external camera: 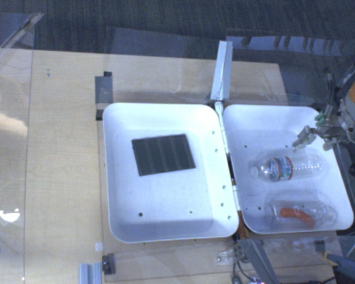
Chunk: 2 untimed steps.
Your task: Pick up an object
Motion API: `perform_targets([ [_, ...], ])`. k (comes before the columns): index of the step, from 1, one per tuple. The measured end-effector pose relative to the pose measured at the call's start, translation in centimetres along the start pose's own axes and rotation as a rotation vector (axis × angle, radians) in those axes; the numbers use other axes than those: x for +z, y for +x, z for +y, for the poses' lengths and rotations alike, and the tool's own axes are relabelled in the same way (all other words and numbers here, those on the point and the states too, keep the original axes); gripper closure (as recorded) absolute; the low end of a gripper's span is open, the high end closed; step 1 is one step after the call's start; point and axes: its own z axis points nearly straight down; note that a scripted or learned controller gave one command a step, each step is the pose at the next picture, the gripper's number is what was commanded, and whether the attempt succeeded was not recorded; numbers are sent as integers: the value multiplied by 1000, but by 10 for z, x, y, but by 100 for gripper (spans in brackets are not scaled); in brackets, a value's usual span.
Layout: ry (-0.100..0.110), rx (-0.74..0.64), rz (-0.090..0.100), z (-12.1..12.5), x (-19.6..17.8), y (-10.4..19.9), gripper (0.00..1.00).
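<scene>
Wooden bench, two white bins. Clear water bottle lies on its side mid right bin, gripper just above it, empty, jaw gap: cannot tell. Bottle looks light, slick, crushable; grab across the labelled middle.

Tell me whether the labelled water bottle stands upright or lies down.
Lying down. The water bottle rests on its side across the right bin floor, cap pointing left.
</scene>
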Motion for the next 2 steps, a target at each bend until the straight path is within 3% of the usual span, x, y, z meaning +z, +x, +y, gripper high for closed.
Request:
perform_targets([
  [1,1,-75,0,-14,83,18,0],
  [2,-16,-170,-6,-75,104,-3,0],
])
